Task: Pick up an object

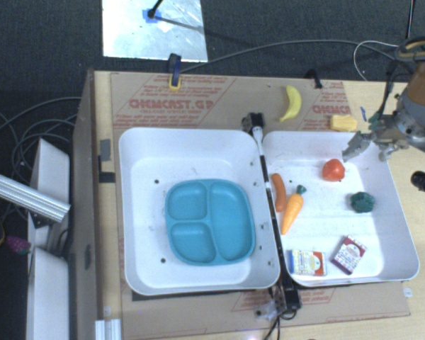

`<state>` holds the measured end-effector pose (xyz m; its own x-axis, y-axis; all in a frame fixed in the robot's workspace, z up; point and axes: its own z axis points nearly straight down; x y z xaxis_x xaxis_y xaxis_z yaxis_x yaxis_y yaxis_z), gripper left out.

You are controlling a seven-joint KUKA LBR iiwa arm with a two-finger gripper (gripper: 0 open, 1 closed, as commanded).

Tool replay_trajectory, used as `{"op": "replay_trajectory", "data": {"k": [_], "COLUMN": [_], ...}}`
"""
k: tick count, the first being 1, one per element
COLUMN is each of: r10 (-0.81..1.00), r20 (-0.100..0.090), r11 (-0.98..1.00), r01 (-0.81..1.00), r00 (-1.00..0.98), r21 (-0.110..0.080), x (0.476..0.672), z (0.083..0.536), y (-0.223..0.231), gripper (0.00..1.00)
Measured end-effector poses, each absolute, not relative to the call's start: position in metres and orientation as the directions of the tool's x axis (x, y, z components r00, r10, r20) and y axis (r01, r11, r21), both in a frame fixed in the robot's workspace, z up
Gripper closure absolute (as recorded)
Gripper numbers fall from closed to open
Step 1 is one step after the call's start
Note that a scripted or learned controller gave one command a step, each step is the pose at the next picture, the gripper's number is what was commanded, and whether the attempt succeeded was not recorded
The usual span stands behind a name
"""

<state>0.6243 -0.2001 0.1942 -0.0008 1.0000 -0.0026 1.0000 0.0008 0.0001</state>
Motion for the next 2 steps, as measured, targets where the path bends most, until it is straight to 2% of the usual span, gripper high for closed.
{"op": "replay_trajectory", "data": {"k": [1,2], "r10": [1.0,1.0], "r20": [0.001,-0.001], "r11": [0.003,0.006], "r01": [1.0,1.0], "r00": [-0.003,-0.006], "r21": [0.0,0.006], "x": [0.65,0.652], "z": [0.096,0.108], "y": [-0.189,-0.19], "gripper": [0.0,1.0]}}
